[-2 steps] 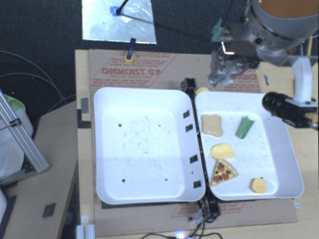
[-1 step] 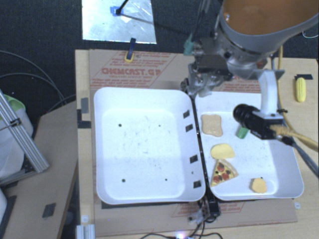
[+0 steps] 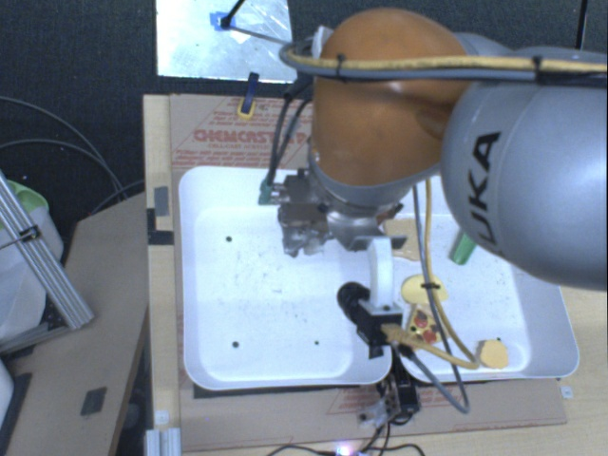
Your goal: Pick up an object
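On my feed, the closest thing is a tan disc (image 3: 494,353) lying at the front of the right-hand bin (image 3: 562,342), near its front rim. Just behind it and toward the middle sits a small yellow piece with red spots (image 3: 425,330), partly crossed by the robot's cable. A yellow rounded piece (image 3: 419,290) lies a little farther back. Beyond that a green object (image 3: 463,248) pokes out from under the arm (image 3: 532,169), most of it hidden by the grey casing. So every object I could pick lies in that bin.

The gripper (image 3: 302,236) hangs over the left-hand bin (image 3: 204,255), toward its back and near the wall shared with the other bin, above a floor of dark specks. From this angle I cannot tell how far it is open, and I see nothing held in it.

Farther back, cardboard with red lettering (image 3: 228,136) lies behind the bins, and a shiny sheet (image 3: 223,27) lies beyond it.
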